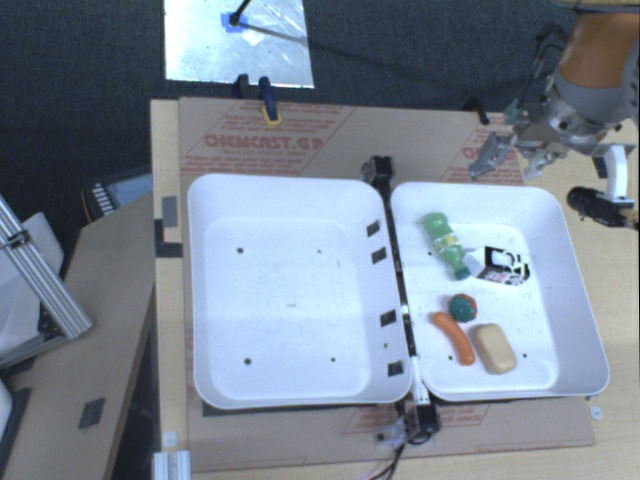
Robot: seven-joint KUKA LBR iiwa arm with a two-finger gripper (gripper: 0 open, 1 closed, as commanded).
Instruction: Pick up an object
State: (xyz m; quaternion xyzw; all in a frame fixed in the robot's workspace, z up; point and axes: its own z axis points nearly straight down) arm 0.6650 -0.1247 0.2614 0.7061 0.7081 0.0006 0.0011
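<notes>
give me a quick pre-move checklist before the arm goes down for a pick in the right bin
1. Objects in right bin: ok, green bottle, black-and-white packet, green-and-red ball, orange carrot-like stick, tan block.
2. Gripper above the bin: not ok, it hangs beyond the far rim.
3. Gripper carrying nothing: ok, nothing between the fingers.
4. Finger opening: cannot tell.
5. Targets apart: not ok, the stick and the tan block lie very close.
</notes>
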